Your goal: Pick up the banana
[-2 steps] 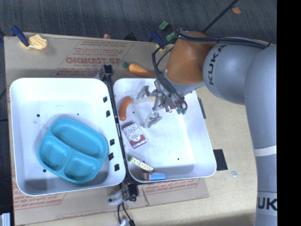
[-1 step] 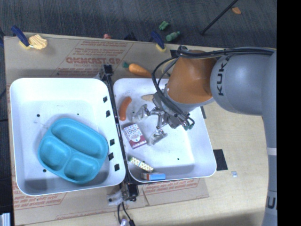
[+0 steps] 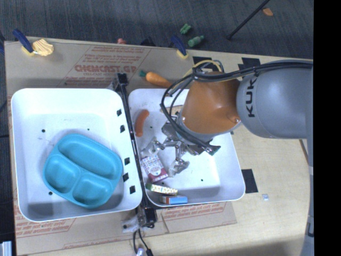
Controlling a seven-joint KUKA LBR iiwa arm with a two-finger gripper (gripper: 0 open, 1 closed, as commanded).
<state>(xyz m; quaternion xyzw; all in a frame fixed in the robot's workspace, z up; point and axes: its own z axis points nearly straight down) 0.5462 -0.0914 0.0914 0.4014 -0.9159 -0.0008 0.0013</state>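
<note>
The jaws [image 3: 178,153] hang over the middle of the right bin [image 3: 226,188]; whether they are open or gripping anything cannot be told. The banana [image 3: 161,189], a small spotted yellow piece, lies near the bin's front wall, toward the viewer from the jaws, its long axis running roughly left-right.

The arm [image 3: 277,100] is a fat, smooth grey cylinder lettered KUKA in black, narrowing to a glossy orange band [image 3: 210,108], with black cables [image 3: 178,89] looped beside it and bare metal gripper [image 3: 178,153] parts below.
</note>
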